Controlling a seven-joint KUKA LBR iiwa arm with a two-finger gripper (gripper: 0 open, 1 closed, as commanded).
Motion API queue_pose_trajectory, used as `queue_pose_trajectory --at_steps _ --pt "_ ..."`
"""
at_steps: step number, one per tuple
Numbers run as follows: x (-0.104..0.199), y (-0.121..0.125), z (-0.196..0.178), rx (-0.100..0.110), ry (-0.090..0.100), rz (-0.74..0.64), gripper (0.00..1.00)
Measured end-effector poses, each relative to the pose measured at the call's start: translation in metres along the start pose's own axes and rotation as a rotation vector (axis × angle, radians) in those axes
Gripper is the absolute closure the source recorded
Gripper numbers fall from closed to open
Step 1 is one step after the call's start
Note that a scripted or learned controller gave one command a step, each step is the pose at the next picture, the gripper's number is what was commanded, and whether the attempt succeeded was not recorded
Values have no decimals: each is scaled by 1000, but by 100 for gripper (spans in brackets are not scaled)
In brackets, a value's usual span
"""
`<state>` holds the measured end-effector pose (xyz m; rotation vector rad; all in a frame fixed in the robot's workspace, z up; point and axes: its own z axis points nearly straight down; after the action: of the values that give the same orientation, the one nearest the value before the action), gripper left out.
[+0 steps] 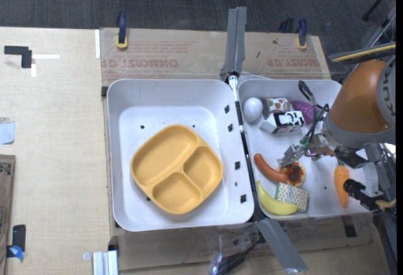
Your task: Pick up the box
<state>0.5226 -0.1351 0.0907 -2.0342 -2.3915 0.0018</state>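
A small black-and-white box (288, 120) lies near the back of the right bin (327, 204), touching a smaller brown-and-white carton (277, 106). A pale patterned box (293, 196) lies near the front of the bin, against a banana (274, 202). My gripper (295, 155) reaches in from the right and hangs between the two, just above a pizza slice (294, 173) and a little in front of the black-and-white box. Nothing shows held in it.
The right bin also holds a white ball (252, 109), purple grapes (306, 107), a hot dog (269, 168) and a carrot (340, 185). A yellow divided plate (177, 168) lies in the left bin (119, 141). A ridge (239, 135) divides the bins.
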Motion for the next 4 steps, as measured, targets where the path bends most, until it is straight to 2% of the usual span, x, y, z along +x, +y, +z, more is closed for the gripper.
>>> queue_pose_trajectory --at_steps 1,2,3,4 --pt "-1 0 -8 1 0 5 100" --pt "-1 0 -8 1 0 4 0" --pt "0 79 1 12 3 176 0" --pt "-9 6 0 0 -1 144 0"
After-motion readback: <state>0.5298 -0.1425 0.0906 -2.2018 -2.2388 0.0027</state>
